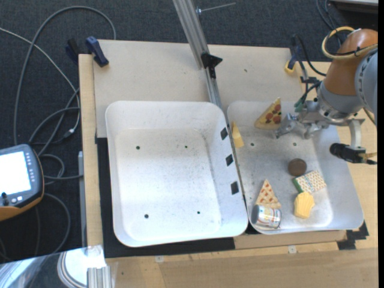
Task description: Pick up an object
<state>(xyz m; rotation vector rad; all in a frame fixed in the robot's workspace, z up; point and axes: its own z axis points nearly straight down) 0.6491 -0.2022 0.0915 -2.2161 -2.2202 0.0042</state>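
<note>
Nearest the camera, at the right bin's (pixel 354 212) front edge, lie a small can (pixel 267 216), a pizza-slice toy (pixel 267 193) and a yellow corn piece (pixel 304 205); behind them, a patterned block (pixel 311 182) and a brown puck (pixel 297 167); at the bin's back left sits a second pizza slice (pixel 270 114). Hovering at the bin's back, the end effector (pixel 294 126) is just right of that slice, closer to it than to anything else, with nothing visibly in its grasp; whether it is released or clenched I cannot tell. This slice's long axis runs diagonally, tip up and right; the bin floor around it looks flat and uncrowded, though the left wall is near. Left of the right bin, the left bin (pixel 120 116) rests on the desk (pixel 150 71).
</note>
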